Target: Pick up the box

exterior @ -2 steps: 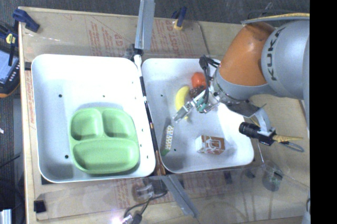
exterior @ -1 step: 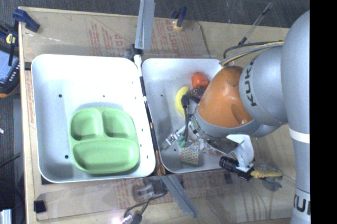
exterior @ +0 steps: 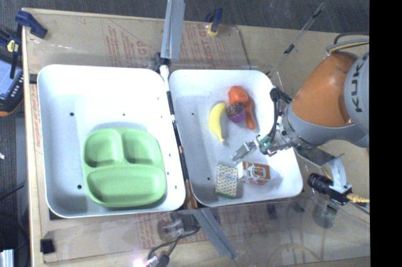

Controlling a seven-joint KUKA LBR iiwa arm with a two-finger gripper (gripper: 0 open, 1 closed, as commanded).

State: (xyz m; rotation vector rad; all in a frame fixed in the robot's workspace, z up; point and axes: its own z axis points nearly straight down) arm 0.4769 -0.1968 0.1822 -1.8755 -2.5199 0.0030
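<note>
Right bin [exterior: 188,134]: box [exterior: 256,173] lying at the front edge, a patterned packet [exterior: 228,180] just beside it; banana [exterior: 217,121] and orange item [exterior: 241,106] sitting further back. Pincer [exterior: 251,149] hovering just above the box; whether it is gripping cannot be told. Left bin [exterior: 56,134]: green tray [exterior: 124,168] resting inside. Worktop [exterior: 94,36] carrying both bins.

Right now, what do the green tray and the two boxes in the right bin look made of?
Green tray: looks like moulded plastic, matte, with rounded compartment edges and uniform colour. Patterned box: probably printed cardboard, flat faces with busy print. Orange-and-white box: likely printed cardboard too; its finish is too small to judge.
</note>
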